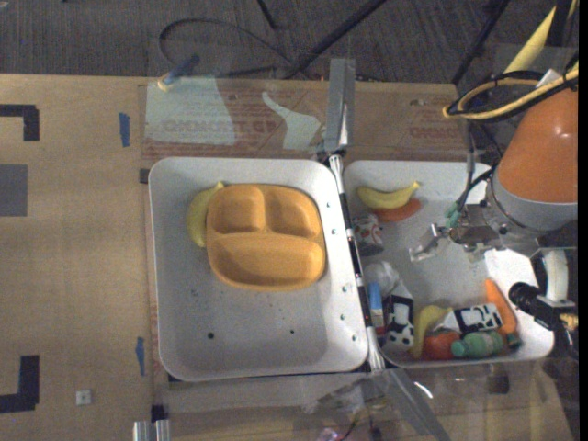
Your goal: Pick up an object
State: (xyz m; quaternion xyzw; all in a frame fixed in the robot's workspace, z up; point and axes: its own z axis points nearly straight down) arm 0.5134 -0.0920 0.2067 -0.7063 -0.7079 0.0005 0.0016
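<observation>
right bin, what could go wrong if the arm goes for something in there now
1. The toys along the near edge of the right bin are packed tight: a banana, a green toy and a carrot touch or overlap, so a grasp there may catch two or slip.
2. The pincer hangs over bare floor, so closing here would likely grab nothing.
3. The far banana lies close to the bin wall, leaving little room beside it.

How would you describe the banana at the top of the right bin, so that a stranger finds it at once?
Look in the right bin, at its far edge near the central divider. There lies a yellow banana, resting against an orange object. Unlike the other banana among the clutter at the near edge, it lies almost alone.
</observation>
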